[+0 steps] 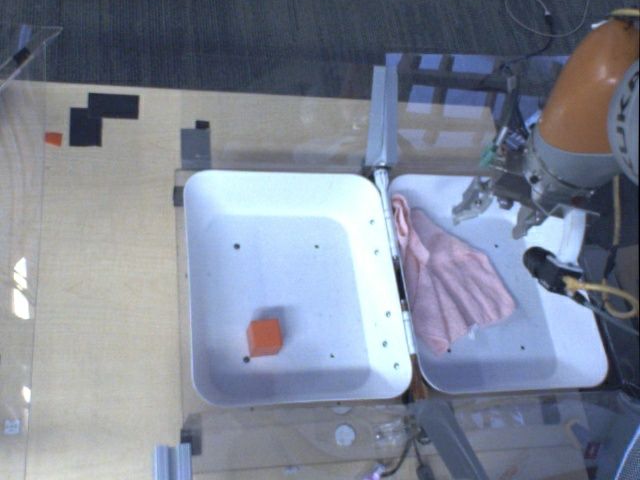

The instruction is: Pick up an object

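Writing is seen only as part of a dark letter on the arm's orange band [590,83] at the upper right of the frame. The claw [497,213] is held open and empty over the upper part of the right bin [560,363], where a crumpled pink cloth [450,278] is spread along the left side. A small orange block [265,337] is seen at the lower left of the left bin [290,208].

Table [110,298]: pale wood grain, satin sheen. Both bins [290,203]: smooth white plastic, matt. Pink cloth [450,278]: soft, napped, rumpled. Orange block [265,337]: matt, foam-like. End effector [497,214]: dull grey metal. Arm band [590,88]: glossy orange.
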